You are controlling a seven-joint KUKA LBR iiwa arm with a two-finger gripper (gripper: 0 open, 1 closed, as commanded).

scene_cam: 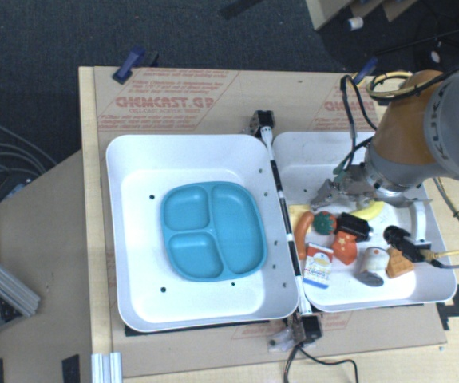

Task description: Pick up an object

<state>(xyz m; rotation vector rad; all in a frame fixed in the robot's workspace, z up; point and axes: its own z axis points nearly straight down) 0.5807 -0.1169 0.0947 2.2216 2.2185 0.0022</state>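
Nearest the viewer, against the front wall of the right bin (313,152), lies a small white box (318,267) with red and blue print. Its long axis runs front to back, tilted slightly. Just to its right, a grey cylinder (370,266) lies with one round end facing forward.

Behind the box, an orange carrot-shaped piece (300,233) lies close beside the wall that divides the two bins. Its long axis runs front to back, almost parallel to that wall. Its far end sits next to a small green ball (323,223). Which end is the tip cannot be told.

A red-orange piece (344,250) lies behind the box and to its right. Touching its far side is a black block (354,227), whose long axis runs left to right and tilts down toward the right. A yellow thing (370,211) shows just behind the block, partly covered by the robot.

The gripper (330,195) hangs over the middle of the right bin, just behind the green ball and the carrot-shaped piece. No object can be seen in its grasp. Whether its jaws are apart or together cannot be told. The arm (409,126), grey with an orange band, reaches in from the right.

The left bin (133,214) holds a blue divided plate (213,230) with three compartments, lying flat at its centre. Both bins rest on a brown bench (173,94).
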